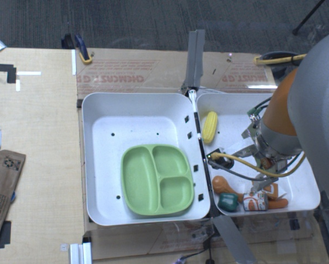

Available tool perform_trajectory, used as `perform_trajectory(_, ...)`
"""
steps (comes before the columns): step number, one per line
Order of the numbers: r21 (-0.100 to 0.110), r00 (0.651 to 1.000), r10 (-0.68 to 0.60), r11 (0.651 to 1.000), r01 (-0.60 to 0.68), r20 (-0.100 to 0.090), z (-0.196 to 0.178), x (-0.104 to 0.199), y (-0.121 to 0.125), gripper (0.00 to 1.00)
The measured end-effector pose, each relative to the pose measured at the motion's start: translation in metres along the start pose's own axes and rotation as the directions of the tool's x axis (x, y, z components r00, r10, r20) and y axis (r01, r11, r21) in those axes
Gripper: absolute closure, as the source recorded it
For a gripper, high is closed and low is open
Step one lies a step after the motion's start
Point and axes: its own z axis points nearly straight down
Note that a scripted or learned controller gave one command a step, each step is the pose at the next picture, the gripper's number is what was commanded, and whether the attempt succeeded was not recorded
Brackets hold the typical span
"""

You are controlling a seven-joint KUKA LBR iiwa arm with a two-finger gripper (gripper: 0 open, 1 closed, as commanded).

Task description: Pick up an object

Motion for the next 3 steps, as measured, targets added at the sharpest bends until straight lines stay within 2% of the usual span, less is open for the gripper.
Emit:
perform_trajectory(1,-0.001,0.998,0.058,0.998,-0.058,0.001,0.0,0.091,0.029,0.0)
perform_trajectory(2,0.0,0.998,0.064,0.998,-0.064,-0.002,-0.001,0.156,0.009,0.0)
perform_trajectory(3,0.0,1.0,-0.02,1.0,0.02,0.001,0.0,0.096,0.044,0.0)
